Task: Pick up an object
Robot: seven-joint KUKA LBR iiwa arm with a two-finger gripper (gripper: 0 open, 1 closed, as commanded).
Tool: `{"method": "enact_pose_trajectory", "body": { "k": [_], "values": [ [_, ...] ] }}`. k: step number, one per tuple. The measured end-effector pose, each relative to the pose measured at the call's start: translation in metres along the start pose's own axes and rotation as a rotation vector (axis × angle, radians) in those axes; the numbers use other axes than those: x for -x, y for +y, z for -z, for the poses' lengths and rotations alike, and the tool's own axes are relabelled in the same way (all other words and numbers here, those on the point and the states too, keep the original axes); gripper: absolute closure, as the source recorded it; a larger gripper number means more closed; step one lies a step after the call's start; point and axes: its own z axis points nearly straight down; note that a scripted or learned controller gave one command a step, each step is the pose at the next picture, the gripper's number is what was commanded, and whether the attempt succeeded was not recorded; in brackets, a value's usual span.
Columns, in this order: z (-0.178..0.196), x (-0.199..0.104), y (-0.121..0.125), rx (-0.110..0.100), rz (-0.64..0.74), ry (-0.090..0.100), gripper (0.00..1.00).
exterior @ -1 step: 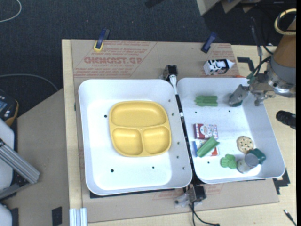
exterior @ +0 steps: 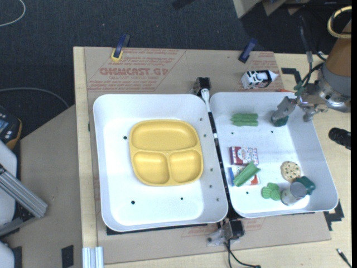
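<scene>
brown bench [exterior: 139,71], two white bins [exterior: 111,149], dark carpet floor [exterior: 83,10]; gripper [exterior: 294,109] spread, nothing between.

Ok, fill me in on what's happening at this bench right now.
A grey robot arm reaches in from the right, its gripper over the far end of the right bin, close to a green object. Nothing shows between its fingers, so no pick has been made. The right bin also holds a red-and-white packet, a cookie and other small items. The left bin holds a yellow divided plate.
</scene>
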Motion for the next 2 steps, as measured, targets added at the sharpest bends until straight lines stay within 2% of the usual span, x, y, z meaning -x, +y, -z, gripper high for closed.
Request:
{"method": "enact_pose_trajectory", "body": {
  "k": [1, 2],
  "values": [
    [-0.064, 0.0, -0.001, -0.007, 0.0, 0.002, 0.0],
    [-0.108, -0.001, -0.002, -0.005, 0.0, 0.001, 0.0]
  ]
}}
